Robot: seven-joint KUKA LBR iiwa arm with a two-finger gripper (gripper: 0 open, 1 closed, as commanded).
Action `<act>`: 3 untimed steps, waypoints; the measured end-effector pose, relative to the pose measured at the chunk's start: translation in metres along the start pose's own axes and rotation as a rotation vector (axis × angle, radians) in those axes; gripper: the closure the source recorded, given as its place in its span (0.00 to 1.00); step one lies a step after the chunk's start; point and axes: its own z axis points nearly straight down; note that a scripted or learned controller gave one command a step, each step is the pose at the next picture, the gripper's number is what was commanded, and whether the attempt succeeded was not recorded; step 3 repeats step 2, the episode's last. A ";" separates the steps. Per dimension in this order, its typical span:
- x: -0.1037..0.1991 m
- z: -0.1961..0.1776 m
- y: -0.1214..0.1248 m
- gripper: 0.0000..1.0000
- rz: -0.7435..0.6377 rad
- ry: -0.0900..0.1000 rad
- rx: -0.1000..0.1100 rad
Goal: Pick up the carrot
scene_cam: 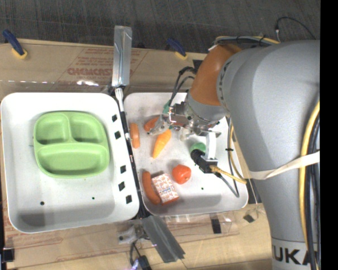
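My arm [270,111] reaches in from the right, its orange band [205,80] bent over the right bin's [228,198] far edge, and my gripper [174,117] hangs low over the far middle of that bin. Whether it is wide or narrow I cannot tell (the wrist hides it). The carrot [161,143] lies tilted just below my gripper, near the bin's centre. A tomato [181,174] sits nearer the front edge, a sausage [151,187] and small red carton [165,188] at the front left corner. The left bin [17,207] holds a green divided plate [72,144], with bare floor along its front edge.
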 end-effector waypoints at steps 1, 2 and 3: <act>0.001 -0.009 0.000 1.00 -0.007 0.000 0.001; 0.058 -0.147 0.025 1.00 0.052 0.000 -0.004; 0.058 -0.147 0.025 1.00 0.052 0.000 -0.004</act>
